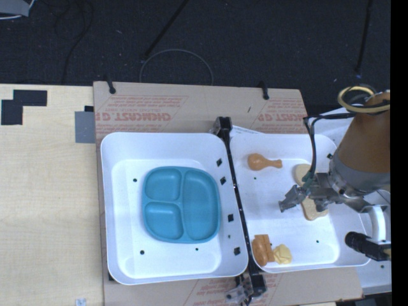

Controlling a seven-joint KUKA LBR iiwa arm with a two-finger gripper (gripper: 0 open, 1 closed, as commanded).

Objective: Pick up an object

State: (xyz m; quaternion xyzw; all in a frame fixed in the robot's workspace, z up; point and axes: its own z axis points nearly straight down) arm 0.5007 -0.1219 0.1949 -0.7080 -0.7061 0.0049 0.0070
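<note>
1. The arm comes in from the right and its end effector [305, 199] sits low in the right bin [274, 234], over a pale tan piece [313, 210] near the bin's right side.
2. I cannot tell whether the end effector is released or clenched; dark linkage hides its tips.
3. To do this step well, I would centre on the tan piece, descend straight until the bin floor is almost met, then clench and lift slowly.
4. The tan piece looks small, flat and rounded, partly covered by the end effector.
5. Other candidates: an orange drumstick-shaped toy [263, 162] toward the far side, and a brown-and-yellow item [270, 250] at the near edge.
6. The left bin [121, 247] holds a blue divided plate [181, 204].
</note>
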